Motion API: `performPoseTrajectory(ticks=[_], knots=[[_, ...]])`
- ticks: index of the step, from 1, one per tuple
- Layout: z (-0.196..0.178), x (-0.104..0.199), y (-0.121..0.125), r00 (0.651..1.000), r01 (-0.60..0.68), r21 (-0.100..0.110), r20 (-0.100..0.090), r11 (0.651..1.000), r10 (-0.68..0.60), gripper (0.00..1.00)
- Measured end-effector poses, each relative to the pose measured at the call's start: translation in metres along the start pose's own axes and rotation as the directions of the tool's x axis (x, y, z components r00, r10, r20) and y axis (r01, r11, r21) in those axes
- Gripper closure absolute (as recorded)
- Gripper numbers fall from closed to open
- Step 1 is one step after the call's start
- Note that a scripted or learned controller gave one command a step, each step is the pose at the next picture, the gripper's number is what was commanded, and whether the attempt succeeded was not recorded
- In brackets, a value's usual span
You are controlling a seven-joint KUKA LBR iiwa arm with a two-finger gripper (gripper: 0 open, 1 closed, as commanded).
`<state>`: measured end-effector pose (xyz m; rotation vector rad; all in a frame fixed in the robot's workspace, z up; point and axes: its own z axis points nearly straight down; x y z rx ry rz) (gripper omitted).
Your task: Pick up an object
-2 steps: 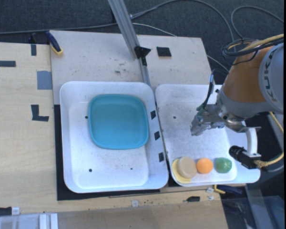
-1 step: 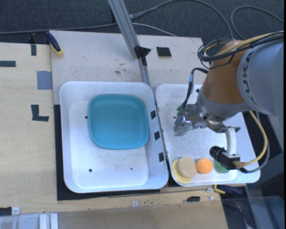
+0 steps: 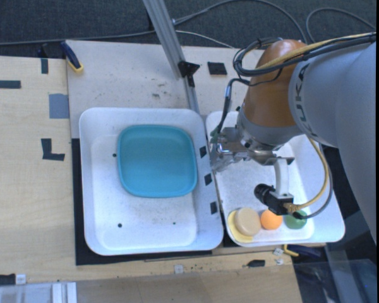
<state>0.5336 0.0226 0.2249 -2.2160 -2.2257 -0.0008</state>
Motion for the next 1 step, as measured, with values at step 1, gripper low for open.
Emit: performPoseTrajectory(ticks=[1], knots=[[0.0065,0.0537,0.0188,1.000,0.000,0.001,0.000,1.000,0.000,1.00]])
